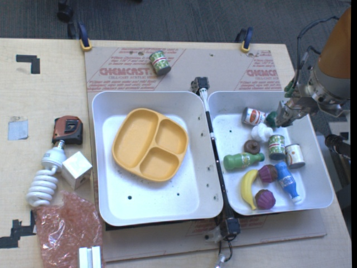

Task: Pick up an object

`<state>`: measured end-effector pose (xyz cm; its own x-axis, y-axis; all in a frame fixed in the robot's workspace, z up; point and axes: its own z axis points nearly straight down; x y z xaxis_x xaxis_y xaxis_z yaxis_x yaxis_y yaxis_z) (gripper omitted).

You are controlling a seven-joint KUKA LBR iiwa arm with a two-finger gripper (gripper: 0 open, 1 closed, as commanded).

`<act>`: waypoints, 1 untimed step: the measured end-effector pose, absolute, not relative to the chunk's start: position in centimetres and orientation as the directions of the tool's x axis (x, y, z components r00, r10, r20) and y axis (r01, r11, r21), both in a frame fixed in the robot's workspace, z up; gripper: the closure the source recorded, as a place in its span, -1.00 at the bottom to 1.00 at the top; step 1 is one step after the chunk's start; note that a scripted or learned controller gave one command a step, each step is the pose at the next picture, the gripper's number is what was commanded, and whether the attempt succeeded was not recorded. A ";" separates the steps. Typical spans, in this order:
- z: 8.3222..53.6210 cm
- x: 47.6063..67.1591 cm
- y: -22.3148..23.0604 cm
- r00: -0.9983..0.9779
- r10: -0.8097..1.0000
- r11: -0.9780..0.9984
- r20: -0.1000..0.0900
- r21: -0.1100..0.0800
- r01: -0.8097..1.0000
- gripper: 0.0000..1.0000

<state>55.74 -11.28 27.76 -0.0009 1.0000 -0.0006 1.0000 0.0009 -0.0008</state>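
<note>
My gripper (pixel 283 117) hangs over the far right part of the right bin (pixel 320 149), just right of a red-and-white can (pixel 254 116) and above a small white object (pixel 260 132). A dark green thing (pixel 271 118) sits right at its tip; whether it is held is unclear. Lower in the same bin lie a brown ring (pixel 252 146), a green-labelled can (pixel 276 147), a white can (pixel 294 155), a green bottle (pixel 242 160), a banana (pixel 248 187), two purple pieces (pixel 265 199) and a blue bottle (pixel 288 182).
The left bin (pixel 111 200) holds a yellow divided plate (pixel 150 144). A green can (pixel 160 62) lies on the cardboard behind the bins. Left of the bins are a tape measure (pixel 68 130), a spiral bulb (pixel 46 177), a white cube (pixel 77 167) and a pink bag (pixel 67 230).
</note>
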 end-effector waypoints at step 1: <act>19.7 56.7 -18.8 0.001 1.000 -0.001 -0.001 0.000 1.000 -1.00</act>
<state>56.67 -18.80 19.66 0.0009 1.0000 -0.0009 1.0000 -0.0009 0.0000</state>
